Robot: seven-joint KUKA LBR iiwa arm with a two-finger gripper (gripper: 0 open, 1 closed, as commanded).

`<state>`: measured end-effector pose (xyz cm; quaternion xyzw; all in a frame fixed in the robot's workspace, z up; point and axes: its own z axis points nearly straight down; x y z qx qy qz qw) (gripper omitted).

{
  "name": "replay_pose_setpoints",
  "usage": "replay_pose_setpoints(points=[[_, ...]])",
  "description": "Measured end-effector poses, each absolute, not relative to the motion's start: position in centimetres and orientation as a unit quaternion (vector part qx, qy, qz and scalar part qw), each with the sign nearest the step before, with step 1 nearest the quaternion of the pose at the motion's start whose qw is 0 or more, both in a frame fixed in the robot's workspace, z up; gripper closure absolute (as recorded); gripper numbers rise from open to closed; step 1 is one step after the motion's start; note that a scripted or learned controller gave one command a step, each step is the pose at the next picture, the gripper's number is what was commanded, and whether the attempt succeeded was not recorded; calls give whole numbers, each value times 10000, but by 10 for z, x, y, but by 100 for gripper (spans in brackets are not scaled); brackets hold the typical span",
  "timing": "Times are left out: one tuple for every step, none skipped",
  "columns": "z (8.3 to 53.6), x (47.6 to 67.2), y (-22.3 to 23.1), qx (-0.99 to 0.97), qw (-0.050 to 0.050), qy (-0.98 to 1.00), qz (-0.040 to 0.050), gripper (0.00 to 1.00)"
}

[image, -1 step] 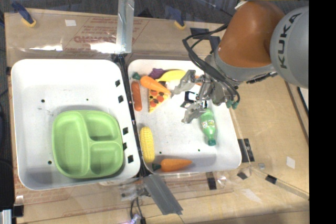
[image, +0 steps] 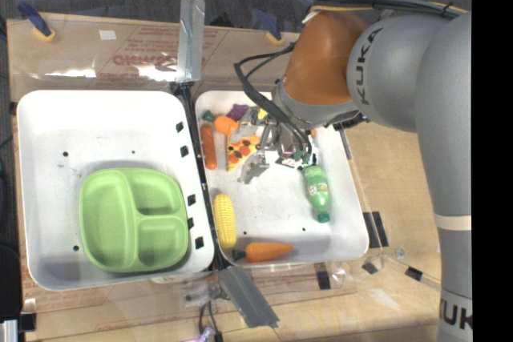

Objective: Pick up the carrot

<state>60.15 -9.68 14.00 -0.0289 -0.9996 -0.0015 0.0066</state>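
In the right bin: the whole job sits here, the arm reaching in from 3 o'clock.
Carrot (image: 268,251): lies flat along the 6 o'clock wall of the right bin (image: 346,230), leafy end toward 9 o'clock, tip toward 3 o'clock; nothing touches it from above.
Claw (image: 258,164): hangs over the bin's 12 o'clock half, well apart from the carrot, above a pile of toy food; its metal fingers look slightly apart with nothing between them, though the clutter makes this hard to be sure of.
Why so placed: the claw's spot suits the pile more than the carrot, so I judge the reach toward the task's thing not yet made.
Corn cob (image: 225,219): lies along the 9 o'clock wall, its lower end just beside the carrot's leafy end; likely the closest obstacle for a finger.
Green bottle (image: 317,191): lies toward 3 o'clock, apart from the carrot.
Sausage (image: 210,147): lies by the 9 o'clock wall at the far end, next to small orange, yellow and purple pieces (image: 237,132) too jumbled to name.
Bin wall: the carrot hugs it, so fingers closing across its width may strike the rim.
Left bin (image: 48,132): holds a green divided plate (image: 134,219), off at 9 o'clock, no hindrance.
Desk (image: 393,196): bare wood at 3 o'clock.
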Motion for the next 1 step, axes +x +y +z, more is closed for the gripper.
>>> replay_pose_setpoints(points=[[89, 611, -96, 1564, 18, -9877, 9, 0]])
